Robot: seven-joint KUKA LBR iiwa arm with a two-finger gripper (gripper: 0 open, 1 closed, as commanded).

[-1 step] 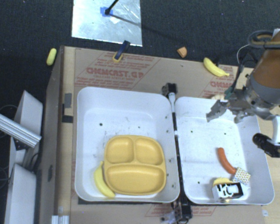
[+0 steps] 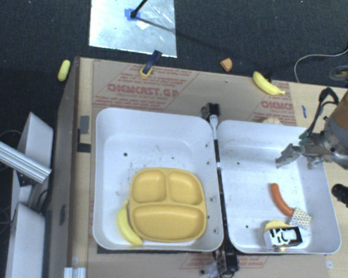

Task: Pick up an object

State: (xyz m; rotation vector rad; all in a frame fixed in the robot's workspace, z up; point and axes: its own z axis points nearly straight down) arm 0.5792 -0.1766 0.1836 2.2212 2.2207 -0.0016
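Note:
My gripper (image 2: 299, 159) hangs over the upper right part of the right bin (image 2: 249, 171), open, its two fingers spread with nothing between them. Below it in the same bin lies an orange sausage-shaped toy (image 2: 281, 199). Nearer the front right corner sit a small checkered piece (image 2: 300, 218) and a black-and-white object (image 2: 285, 236) with a yellow bit at its top. The left bin (image 2: 120, 137) holds a yellow divided plate (image 2: 167, 204) and a yellow banana (image 2: 127, 224) tucked against the plate's left edge.
Outside the bins, on the cardboard behind them, lie a yellow banana (image 2: 267, 84), an orange chunk (image 2: 226, 64) and a blue-and-yellow clip (image 2: 148, 64). A small yellow item (image 2: 63, 70) rests at the bench's left edge. A divider (image 2: 217, 169) separates the two bins.

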